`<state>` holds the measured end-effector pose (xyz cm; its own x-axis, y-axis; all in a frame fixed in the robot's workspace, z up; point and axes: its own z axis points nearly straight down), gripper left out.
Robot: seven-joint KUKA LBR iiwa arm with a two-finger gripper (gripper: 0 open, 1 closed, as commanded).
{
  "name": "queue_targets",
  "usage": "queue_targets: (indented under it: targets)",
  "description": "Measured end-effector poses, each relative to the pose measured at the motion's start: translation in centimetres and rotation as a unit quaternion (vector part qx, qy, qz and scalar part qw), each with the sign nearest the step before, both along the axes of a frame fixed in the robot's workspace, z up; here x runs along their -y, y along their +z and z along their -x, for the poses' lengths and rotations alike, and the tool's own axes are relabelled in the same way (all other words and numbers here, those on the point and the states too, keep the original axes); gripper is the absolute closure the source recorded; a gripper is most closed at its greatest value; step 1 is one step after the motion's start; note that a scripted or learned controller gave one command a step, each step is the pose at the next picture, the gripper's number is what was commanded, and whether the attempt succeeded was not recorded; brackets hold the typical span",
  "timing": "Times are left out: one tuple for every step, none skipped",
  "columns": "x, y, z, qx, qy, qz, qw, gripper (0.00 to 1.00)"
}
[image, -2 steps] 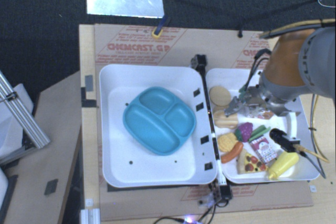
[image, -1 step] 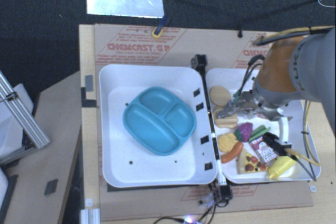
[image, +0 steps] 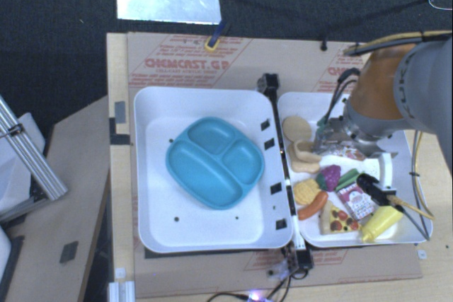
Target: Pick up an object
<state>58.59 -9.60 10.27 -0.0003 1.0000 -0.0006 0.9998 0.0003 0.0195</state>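
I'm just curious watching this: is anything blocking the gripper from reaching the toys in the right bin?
Nothing visible does. The gripper is already low in the right bin, right by the beige toy pieces. The other toys, such as the purple grapes, lie crowded close beside them.

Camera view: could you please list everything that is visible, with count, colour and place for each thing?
left bin: 1, white, left half of the bench
blue divided plate: 1, blue, middle of the left bin
right bin: 1, white, beside the left bin
beige toy pieces: 2 or so, tan, upper left of the right bin
purple grapes: 1, purple, middle of the right bin
green piece: 1, green, right of the grapes
hot dog: 1, orange-red, lower left of the right bin
pizza slice: 1, yellow and red, near the front wall
red packet: 1, red and white, lower middle
yellow bottle: 1, yellow, front right corner
arm: 1, grey and orange, over the right bin
pincer: 1, dark, low above the beige pieces
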Motion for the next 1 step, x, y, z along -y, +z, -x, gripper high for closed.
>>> queue_targets:
  targets:
    - [0.16,5.96,0.70,-0.008,0.001,0.0000,1.0000,1.00]
